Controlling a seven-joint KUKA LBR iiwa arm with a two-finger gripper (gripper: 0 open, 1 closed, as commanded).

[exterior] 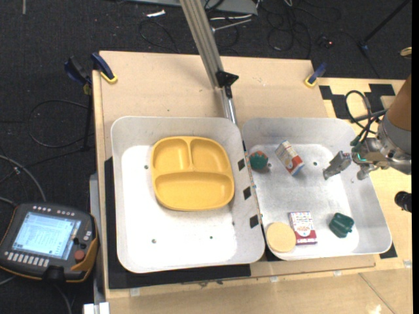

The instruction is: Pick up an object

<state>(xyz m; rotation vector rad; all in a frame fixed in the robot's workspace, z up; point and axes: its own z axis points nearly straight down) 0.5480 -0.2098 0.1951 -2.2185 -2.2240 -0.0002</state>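
The right bin (366,237) holds a carton (289,158), green cup (259,161), red box (303,227), tan disc (281,237) and green block (341,225). The hand (348,167) hovers above it, open, empty. The left bin (131,241) holds a yellow tray (192,173).

yellow tray (192,175), white bins (131,241), dark green block (341,225), tan disc (281,237)

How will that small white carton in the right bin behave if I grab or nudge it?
The carton lies tilted on its side, so it probably slides rather than tips. It looks small and boxy, likely light. Its flat faces should suit the end effector, though thin walls might crush.
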